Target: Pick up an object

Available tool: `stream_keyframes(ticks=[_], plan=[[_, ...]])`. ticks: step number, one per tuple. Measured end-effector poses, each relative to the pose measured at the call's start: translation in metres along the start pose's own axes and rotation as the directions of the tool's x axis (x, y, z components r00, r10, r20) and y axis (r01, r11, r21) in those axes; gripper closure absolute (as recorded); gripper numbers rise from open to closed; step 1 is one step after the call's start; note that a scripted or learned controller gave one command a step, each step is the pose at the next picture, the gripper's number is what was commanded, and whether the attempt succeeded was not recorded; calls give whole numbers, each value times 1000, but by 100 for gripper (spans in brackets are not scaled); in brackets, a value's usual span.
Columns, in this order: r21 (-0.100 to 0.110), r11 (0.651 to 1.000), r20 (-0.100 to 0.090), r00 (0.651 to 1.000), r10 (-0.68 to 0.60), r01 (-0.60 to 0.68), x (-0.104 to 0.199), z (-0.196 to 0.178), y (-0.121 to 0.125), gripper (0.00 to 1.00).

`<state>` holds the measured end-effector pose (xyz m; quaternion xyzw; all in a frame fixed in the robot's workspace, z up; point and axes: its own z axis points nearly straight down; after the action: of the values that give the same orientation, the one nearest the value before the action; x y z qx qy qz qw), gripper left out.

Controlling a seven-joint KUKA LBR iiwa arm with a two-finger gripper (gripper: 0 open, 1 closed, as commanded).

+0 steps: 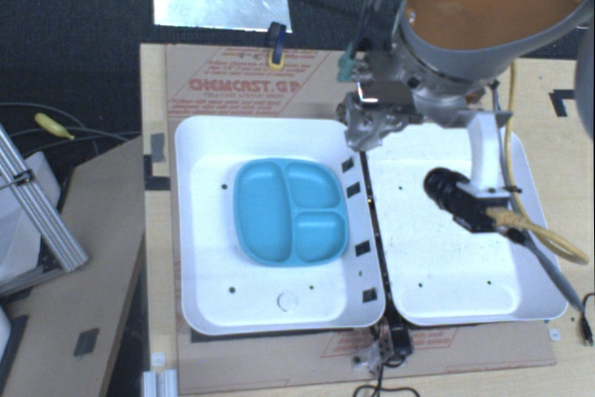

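Arm: grey KUKA arm [483, 5] with orange band comes in from upper right, filling the top-right corner above the bins.
Bench: board [251, 74] with red printed lettering lies under both bins; a shiny sheet sits beyond its far edge.
Left bin: white, shallow [200, 200], left of the centre divide, holds one item.
Right bin: white, shallow [446, 284], touching the left bin along the centre line; floor shows fine dark specks.
Plate: blue divided plate [286, 211], three compartments, lies flat at mid left bin, apart from all bin walls.
Black fitting: dark cylindrical part [457, 196] on a white bracket, with yellow cable, hangs over the right bin's right half.
Gripper: metal head [372, 121] sits over the far end of the divide between bins, well apart from the plate. Cannot tell whether it is open or closed; nothing seen held in it.
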<state>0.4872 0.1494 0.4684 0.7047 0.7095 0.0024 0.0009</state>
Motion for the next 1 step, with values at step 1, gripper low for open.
stream_keyframes(ticks=[1], plan=[[11,1000,5,1000,12,-12,-49,93,-2,100]])
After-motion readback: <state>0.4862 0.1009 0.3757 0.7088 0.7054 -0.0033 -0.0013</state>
